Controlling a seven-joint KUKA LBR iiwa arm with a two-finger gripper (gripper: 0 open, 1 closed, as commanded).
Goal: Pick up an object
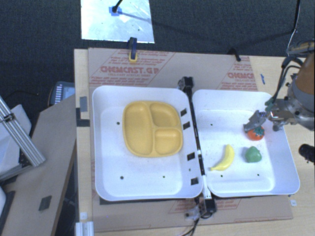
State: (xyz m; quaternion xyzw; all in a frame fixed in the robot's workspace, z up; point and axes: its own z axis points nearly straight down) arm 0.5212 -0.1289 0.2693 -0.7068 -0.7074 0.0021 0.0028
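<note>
Dark carpet surrounds the tabletop, which carries a printed cardboard sheet and, on it, two shallow white bins side by side. We see the left bin holding a yellow compartment tray, set flat near the bin's centre. The right bin holds three items: a banana lying near the middle toward the near side, a green object just to the banana's right, and an orange-red object farther back — close to the bin's right wall. The arm enters from the right. Its gripper sits directly over the orange-red object, touching or almost touching its top. We cannot tell whether the jaws are spread or pressed together — their tips blur into the object.
</note>
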